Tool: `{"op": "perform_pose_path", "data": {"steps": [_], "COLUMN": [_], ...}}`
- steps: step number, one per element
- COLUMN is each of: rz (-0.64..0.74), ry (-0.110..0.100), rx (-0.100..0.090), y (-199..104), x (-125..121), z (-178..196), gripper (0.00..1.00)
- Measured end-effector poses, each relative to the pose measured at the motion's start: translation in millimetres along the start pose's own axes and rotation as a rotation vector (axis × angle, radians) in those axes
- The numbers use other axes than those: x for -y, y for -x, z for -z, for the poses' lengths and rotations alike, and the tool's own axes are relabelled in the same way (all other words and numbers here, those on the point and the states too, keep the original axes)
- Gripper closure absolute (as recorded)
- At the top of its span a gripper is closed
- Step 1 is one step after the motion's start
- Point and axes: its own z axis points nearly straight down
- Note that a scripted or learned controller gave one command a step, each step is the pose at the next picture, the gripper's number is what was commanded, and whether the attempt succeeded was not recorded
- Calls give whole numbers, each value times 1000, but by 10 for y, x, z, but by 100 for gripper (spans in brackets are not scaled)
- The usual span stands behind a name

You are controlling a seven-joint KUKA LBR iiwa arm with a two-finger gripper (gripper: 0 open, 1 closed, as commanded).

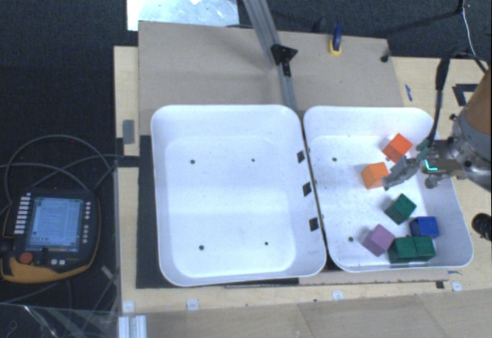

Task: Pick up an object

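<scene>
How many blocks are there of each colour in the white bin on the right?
Orange blocks: 2
Green blocks: 2
Blue blocks: 1
Purple blocks: 1
Total: 6 blocks, all in the right bin

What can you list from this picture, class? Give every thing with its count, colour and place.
Bins: two, white, side by side on the bench.
Orange blocks: two, right bin, upper part.
Green blocks: two; one mid right bin, one larger at its lower edge.
Blue block: one, right bin, above the larger green one.
Purple block: one, right bin, lower middle.
Control pendant: one, yellow and grey, far left.
Gripper: one, grey, beside the lower orange block.
</scene>
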Motion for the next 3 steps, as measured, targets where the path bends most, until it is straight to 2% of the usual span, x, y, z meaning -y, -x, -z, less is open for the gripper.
{"op": "perform_pose_path", "data": {"steps": [2, 3], "rz": [-1, -2], "ry": [-9, -8], "rx": [-2, -1], "y": [59, 31], "x": [9, 44], "z": [-1202, -1628], "gripper": [0, 0]}}
